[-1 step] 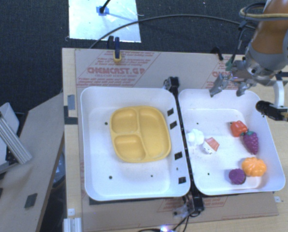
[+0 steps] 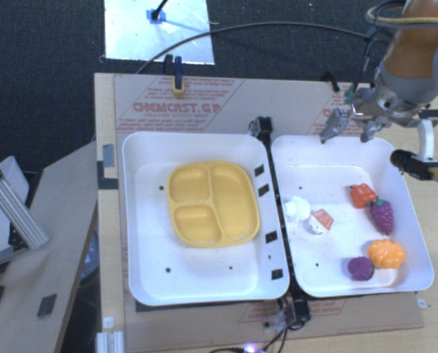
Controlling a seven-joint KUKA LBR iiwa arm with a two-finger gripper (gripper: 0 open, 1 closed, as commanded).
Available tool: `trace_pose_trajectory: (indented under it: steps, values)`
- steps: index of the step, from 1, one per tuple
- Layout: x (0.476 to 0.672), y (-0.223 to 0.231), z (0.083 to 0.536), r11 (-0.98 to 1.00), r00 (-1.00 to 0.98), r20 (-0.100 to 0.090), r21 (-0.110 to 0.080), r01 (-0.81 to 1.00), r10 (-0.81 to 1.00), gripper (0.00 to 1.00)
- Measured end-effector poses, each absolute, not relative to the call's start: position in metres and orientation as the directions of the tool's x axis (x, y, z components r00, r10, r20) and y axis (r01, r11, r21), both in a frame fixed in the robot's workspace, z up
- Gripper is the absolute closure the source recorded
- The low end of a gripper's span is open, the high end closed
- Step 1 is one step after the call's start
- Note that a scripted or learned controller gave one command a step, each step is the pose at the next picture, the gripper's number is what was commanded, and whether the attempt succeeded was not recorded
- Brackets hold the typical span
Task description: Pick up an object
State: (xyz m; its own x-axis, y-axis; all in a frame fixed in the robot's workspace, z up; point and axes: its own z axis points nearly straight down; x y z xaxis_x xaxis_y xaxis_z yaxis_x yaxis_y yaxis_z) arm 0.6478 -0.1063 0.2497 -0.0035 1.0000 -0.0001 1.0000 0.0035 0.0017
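Observation:
My gripper (image 2: 350, 127) hangs above the far rim of the right bin (image 2: 329, 147), fingers spread apart with nothing between them. In that bin lie an orange-red toy pepper (image 2: 362, 195), a purple bunch of grapes (image 2: 381, 215), an orange pumpkin (image 2: 386, 254), a dark purple round fruit (image 2: 361, 268), a small white object (image 2: 297, 209) and a small orange-and-white piece (image 2: 321, 220). All of them sit well nearer the camera than the gripper.
The left bin (image 2: 142, 197) holds a yellow divided plate (image 2: 212, 203). A black clip strip (image 2: 272, 204) joins the two bins. A cable runs across the back of the bench, and a black fitting (image 2: 410, 162) juts in at the right bin's edge.

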Motion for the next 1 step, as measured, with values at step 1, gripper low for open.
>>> trace_pose_trajectory:
  steps: [1]
  values:
    - [0.6476,-0.1032,0.1880,0.002,-0.002,0.000,-0.001,1.000,1.000,0.00]
